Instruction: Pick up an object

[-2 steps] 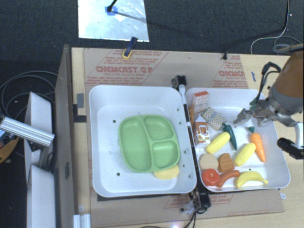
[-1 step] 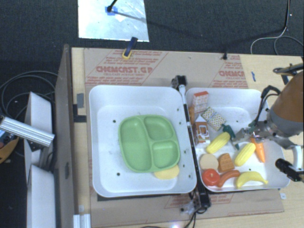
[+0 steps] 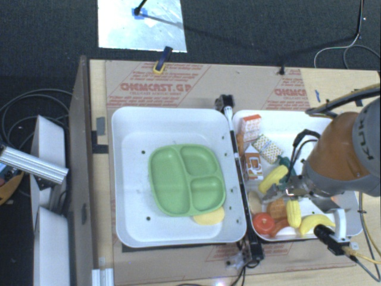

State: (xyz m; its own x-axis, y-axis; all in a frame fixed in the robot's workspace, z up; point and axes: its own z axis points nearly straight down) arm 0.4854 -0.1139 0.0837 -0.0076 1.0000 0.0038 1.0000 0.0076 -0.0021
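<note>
Your arm (image 3: 348,154) reaches over the right bin (image 3: 280,119). Well left of the gripper (image 3: 275,187) sits the green divided plate (image 3: 186,180) in the left bin (image 3: 134,124). The banana (image 3: 275,176) touches it, the corn cob (image 3: 293,213) and tomato (image 3: 264,222) lie just below. You cannot tell its grip.

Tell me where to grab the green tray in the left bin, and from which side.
Grip the green tray by its near-left rim, coming straight down from above. It lies flat, too wide to span, so only an edge fits. The left side sits clear of the bin wall; a yellow piece crowds the near-right corner.
</note>
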